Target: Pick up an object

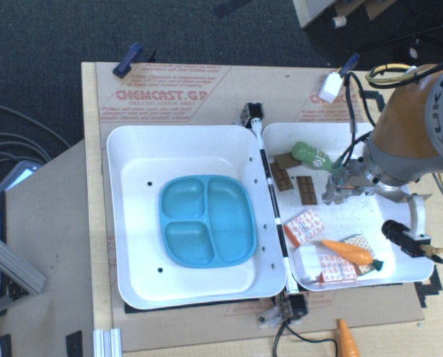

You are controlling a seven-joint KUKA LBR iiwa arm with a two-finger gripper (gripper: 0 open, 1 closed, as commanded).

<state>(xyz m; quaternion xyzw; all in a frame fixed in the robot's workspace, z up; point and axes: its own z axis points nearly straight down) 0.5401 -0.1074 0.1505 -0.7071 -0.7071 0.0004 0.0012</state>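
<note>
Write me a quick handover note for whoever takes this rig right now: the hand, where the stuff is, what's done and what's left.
Hand: low over the right bin, near its middle, just below the green bottle. Whether it is open or shut cannot be told, and nothing is seen between its fingers.
Right bin: green bottle at the top, two brown bars beside it, a red-and-white packet near the divider, a carrot lying over another packet at the front.
Left bin: a blue divided plate.
Done: no pick visible.
Left: grasp one item and lift it.
</note>
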